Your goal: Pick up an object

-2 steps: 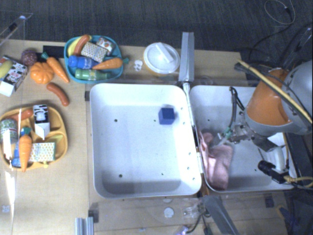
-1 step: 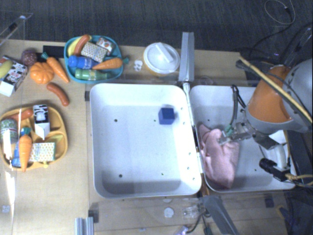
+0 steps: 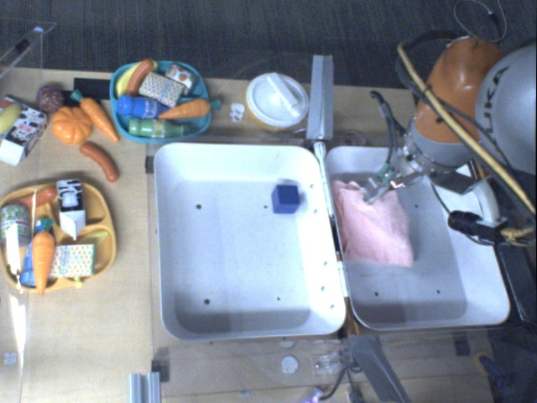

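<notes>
In the right bin (image 3: pixel 470 305), toward the centre right of the frame, the tool (image 3: pixel 379 187) sits at the upper edge of a pink cloth (image 3: pixel 376 229), seemingly touching it; whether it is wide or narrow I cannot tell. A blue cube (image 3: pixel 286 197) lies apart in the left bin (image 3: pixel 210 300). The likely risk: soft fabric may bunch or slide from a shallow pinch at its edge, so a lift could come up with nothing held.

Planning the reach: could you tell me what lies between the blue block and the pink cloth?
Camera view: only the bins' adjoining walls between blue block and pink cloth.
</notes>
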Robot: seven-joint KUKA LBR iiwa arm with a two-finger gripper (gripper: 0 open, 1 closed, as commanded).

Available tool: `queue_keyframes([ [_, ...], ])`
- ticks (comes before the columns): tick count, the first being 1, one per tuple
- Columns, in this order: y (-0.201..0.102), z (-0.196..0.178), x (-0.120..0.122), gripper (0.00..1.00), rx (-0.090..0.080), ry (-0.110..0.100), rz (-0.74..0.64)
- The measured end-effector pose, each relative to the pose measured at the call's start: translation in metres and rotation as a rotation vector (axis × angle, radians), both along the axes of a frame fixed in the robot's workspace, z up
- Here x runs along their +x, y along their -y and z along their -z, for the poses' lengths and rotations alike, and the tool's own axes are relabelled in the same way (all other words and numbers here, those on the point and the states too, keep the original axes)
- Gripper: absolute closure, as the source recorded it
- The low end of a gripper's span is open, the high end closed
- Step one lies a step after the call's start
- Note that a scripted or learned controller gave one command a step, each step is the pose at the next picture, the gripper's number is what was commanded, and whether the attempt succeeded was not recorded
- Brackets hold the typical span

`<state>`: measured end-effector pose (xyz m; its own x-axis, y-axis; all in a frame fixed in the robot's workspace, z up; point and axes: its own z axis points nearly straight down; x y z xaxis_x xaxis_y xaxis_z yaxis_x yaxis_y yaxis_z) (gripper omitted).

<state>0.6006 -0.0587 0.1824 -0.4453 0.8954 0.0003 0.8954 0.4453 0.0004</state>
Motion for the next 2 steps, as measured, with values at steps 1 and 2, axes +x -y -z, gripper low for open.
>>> queue_keyframes([
  [1,0.0,0.0,0.0,0.0,0.0,0.0,0.0],
  [2,-0.074,0.001,-0.018,0.0,0.0,-0.001,-0.267],
])
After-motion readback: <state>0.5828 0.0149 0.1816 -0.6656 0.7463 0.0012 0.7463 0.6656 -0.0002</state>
